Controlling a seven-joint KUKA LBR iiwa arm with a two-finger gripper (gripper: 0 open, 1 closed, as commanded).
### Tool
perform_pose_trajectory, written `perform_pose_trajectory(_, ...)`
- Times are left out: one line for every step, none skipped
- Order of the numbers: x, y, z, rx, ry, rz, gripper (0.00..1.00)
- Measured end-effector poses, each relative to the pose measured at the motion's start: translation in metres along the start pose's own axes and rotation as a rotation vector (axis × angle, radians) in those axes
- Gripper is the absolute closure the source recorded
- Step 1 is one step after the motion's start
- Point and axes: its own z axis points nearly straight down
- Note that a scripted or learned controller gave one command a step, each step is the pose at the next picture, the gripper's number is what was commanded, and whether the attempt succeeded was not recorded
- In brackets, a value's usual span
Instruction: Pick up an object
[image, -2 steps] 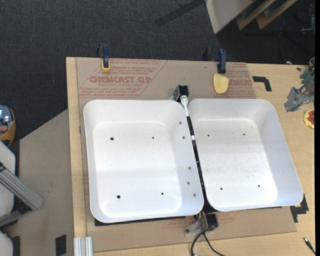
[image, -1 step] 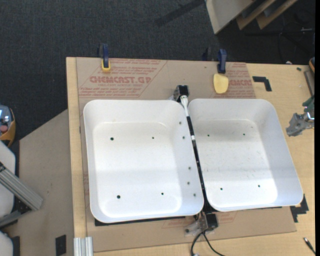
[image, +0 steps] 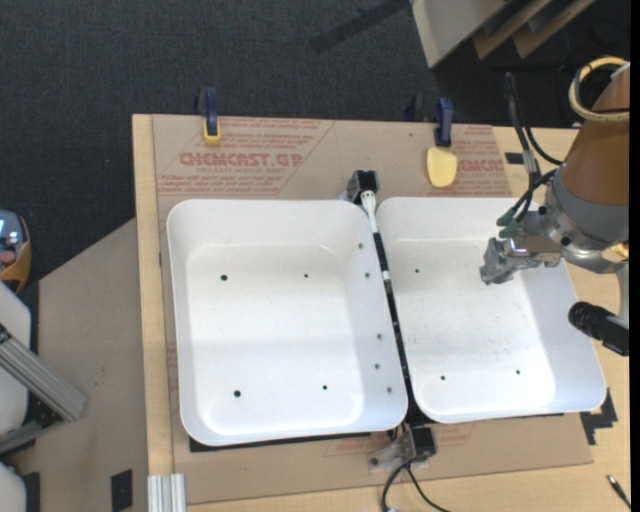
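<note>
Pincer (image: 497, 262) hovers over the right bin (image: 560, 400); whether it is apart, I cannot tell

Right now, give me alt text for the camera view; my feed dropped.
The claw hangs over the upper part of the right white bin, on a grey arm reaching in from the right. The left white bin sits beside it on a brown board, where a small yellow object lies behind the bins.
</note>
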Motion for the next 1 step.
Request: perform_pose_trajectory(-0.1397,0.0133,-0.0315,-0.012,-0.014,0.022,1.00)
